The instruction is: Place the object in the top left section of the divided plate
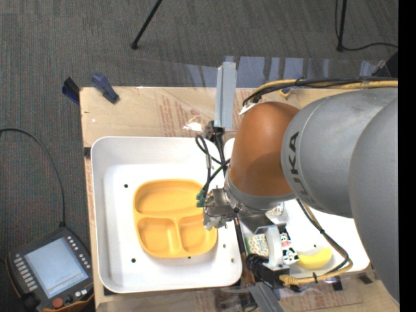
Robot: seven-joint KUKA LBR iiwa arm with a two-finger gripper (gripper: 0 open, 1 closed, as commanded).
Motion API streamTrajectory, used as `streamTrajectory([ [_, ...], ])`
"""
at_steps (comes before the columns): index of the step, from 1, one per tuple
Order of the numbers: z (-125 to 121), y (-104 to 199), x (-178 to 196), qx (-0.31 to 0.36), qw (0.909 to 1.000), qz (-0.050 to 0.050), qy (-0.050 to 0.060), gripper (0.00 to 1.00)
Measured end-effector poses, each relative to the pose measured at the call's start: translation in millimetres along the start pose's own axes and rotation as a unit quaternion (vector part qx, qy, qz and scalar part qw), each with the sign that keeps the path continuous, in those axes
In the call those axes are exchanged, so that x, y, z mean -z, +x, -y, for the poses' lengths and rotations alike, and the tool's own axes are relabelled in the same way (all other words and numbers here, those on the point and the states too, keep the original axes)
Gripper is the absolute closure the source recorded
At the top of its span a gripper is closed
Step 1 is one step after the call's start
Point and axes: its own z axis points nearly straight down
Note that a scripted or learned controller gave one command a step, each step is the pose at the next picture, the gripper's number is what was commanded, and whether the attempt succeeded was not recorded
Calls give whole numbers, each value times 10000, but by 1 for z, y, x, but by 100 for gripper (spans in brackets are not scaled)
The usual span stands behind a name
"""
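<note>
The desk (149, 112), a pale wooden top printed with faint red marks, is carrying two shallow white bins: the left bin (114, 174) is sitting squarely on it, the right bin (338, 229) lying just beside.

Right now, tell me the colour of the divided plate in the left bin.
Yellow-orange all over; the divided plastic plate shows best in the camera view.

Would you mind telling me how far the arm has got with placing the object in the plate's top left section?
Nothing looks placed yet: the yellow divided plate in the left bin shows bare sections. The gripper sits at the plate's right edge; I cannot see what it carries, if anything. A yellow object lies in the right bin. The placement remains.
</note>
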Motion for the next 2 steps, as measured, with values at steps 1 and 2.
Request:
streamTrajectory([
  [1, -7, -10, 20, 2179, 9760, 2, -16, 100],
  [2, -1, 27, 39, 1769, 9842, 4, -14, 100],
])
